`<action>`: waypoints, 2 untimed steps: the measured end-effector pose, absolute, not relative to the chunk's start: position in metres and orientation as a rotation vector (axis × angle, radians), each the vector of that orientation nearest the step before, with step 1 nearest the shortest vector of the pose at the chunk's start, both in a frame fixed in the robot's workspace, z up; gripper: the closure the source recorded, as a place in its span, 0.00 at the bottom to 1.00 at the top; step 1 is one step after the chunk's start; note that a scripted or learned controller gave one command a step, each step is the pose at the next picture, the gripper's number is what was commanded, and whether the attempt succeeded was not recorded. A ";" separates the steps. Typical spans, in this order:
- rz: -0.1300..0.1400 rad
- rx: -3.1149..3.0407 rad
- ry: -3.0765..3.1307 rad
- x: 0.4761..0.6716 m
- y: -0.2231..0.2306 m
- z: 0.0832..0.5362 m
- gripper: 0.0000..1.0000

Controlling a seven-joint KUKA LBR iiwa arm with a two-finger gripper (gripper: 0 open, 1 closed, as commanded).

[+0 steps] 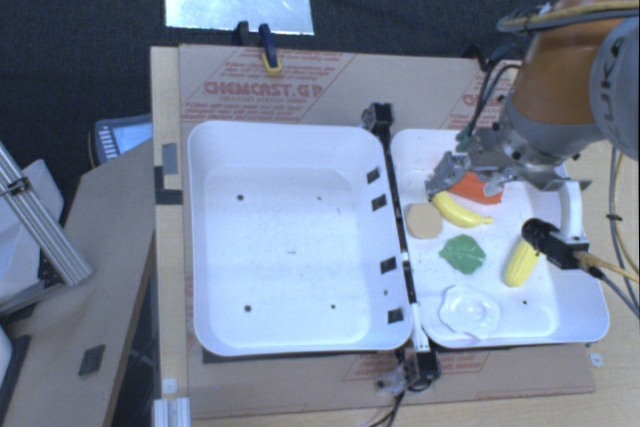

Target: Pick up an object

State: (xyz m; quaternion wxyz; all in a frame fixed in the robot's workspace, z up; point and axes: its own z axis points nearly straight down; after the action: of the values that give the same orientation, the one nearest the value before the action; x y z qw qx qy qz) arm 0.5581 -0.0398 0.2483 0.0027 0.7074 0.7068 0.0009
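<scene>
Grey arm (pixel 610 45), orange band, black cables.

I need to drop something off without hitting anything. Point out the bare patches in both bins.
The left bin has the widest bare floor, wall to wall. In the right bin, the arm crowds the far part above the orange piece, banana, tan disc, green leaf, corn and clear lid. Only its near right corner is bare.

You see two shallow white plastic bins (pixel 290 140), smooth and faintly glossy, on a matt brown cardboard sheet (pixel 330 75). The yellow plastic banana (pixel 458 210) looks shiny; the grey metal gripper (pixel 470 177) looks dull.
</scene>
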 end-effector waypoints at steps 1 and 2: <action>0.003 2.214 2.225 0.588 -0.038 0.237 0.00; 0.004 2.211 2.227 0.649 -0.017 0.183 0.00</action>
State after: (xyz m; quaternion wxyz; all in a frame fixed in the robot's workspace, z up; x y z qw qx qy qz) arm 0.6489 -0.0167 0.1827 0.0016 0.7045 0.7097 0.0014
